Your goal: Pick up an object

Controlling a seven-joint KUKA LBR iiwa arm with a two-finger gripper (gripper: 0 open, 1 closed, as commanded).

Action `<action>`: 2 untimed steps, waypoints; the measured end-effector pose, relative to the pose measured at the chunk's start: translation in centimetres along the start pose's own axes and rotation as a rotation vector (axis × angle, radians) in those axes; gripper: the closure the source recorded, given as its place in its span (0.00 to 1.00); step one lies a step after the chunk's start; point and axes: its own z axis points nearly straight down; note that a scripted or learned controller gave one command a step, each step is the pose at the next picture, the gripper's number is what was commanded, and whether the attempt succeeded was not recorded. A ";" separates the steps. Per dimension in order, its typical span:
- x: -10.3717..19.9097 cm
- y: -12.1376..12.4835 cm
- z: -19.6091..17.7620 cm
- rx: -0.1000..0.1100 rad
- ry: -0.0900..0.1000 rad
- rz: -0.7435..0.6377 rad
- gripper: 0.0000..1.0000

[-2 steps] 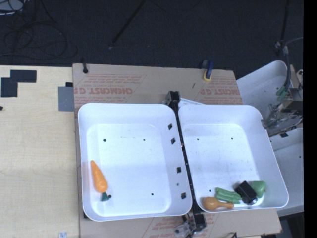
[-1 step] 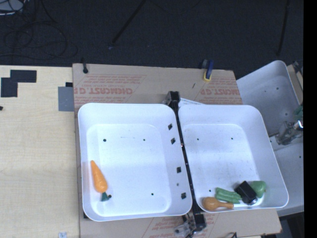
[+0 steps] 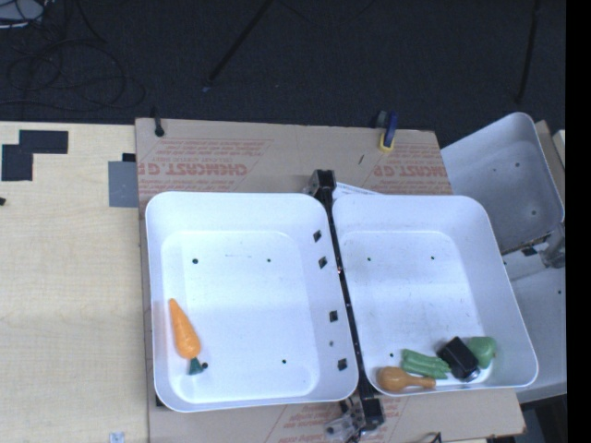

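A: Targets? Task only said pick up an object.

B: Any of five, I judged; a carrot (image 3: pixel 183 329) lay alone in the left bin (image 3: pixel 231 212), near its front-left corner, tip toward the back, green top toward the front rim; the other four sat bunched in the front-right corner of the right bin (image 3: pixel 416 209).

A: Which four?

B: A green pod (image 3: pixel 425 364), a black block (image 3: pixel 459 358) touching or overlapping it, a green lump (image 3: pixel 484 348) just behind the block, and a tan gourd (image 3: pixel 404 379) right at the front wall; too small to name better.

A: Step?

B: Looked like the very start; every item rested on a bin floor, nothing lifted; my judgement was that the approach was not yet under way.

A: Next move?

B: Choosing one and coming down over it; the carrot seemed the easier grab, with bare floor on most sides, though it was near the left wall; the cluster would call for a careful drop, since the fingers could land on two things at once or hit the corner wall.

A: Gripper?

B: Couldn't tell how wide the gripper stood, nor whether it held or touched anything; no guess logged.

A: Surroundings?

B: Bins sat side by side on a cardboard sheet (image 3: pixel 231 160) with a black strip (image 3: pixel 334 275) between them; wooden bench (image 3: pixel 65 275) to the left.
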 end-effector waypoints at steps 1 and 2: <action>0.4 6.2 15.3 0.011 0.005 -0.007 1.00; 2.8 6.9 9.8 -0.002 0.001 -0.005 1.00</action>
